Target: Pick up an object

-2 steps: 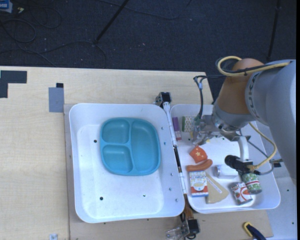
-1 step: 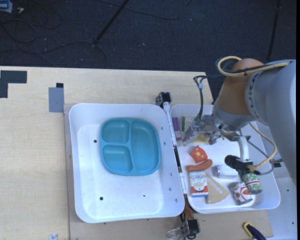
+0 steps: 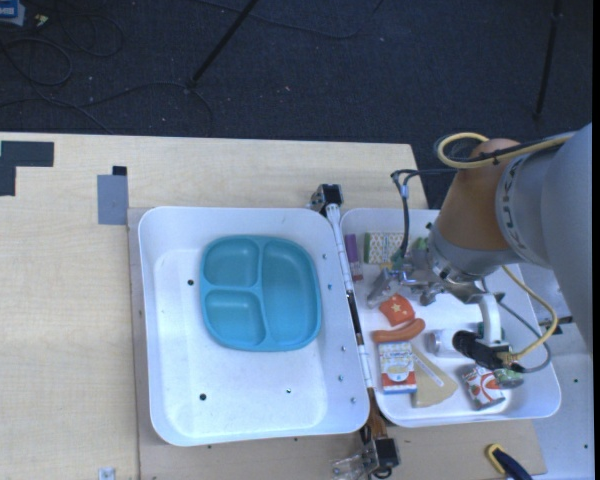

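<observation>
Arm poised over the cluttered right-hand white bin, reaching for a pick.
The gripper hangs just above the small orange-red block; finger state can't be told, so the next move probably calls for a descent.

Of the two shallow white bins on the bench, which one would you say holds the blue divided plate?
The left white bin holds the blue three-compartment plate; the right white bin instead holds small mixed items beneath the gripper.
</observation>
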`<move>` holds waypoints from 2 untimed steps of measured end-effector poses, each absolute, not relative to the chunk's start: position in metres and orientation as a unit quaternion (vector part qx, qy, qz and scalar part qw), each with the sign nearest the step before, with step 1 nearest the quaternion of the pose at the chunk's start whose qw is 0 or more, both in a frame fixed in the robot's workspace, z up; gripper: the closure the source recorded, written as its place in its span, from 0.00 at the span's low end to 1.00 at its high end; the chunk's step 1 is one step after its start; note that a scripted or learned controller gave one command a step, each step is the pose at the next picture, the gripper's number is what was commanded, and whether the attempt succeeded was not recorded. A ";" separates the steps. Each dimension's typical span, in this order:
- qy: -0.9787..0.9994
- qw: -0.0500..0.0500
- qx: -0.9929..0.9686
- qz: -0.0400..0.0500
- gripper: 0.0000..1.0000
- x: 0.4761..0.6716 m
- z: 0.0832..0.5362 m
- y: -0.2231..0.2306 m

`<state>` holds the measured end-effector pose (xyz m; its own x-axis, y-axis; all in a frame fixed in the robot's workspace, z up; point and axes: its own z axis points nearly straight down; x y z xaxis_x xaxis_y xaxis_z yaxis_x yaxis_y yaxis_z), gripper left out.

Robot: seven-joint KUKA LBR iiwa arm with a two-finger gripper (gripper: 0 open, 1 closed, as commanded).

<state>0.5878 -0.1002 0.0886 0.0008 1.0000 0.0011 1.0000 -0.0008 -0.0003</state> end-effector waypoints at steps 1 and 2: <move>-0.706 0.002 -0.708 -0.001 1.00 0.588 0.099 -0.100; -0.706 0.002 -0.708 -0.001 0.00 0.588 0.099 -0.101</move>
<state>0.5884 -0.1005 0.0989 0.0034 1.0000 0.0035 1.0000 -0.0034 -0.0018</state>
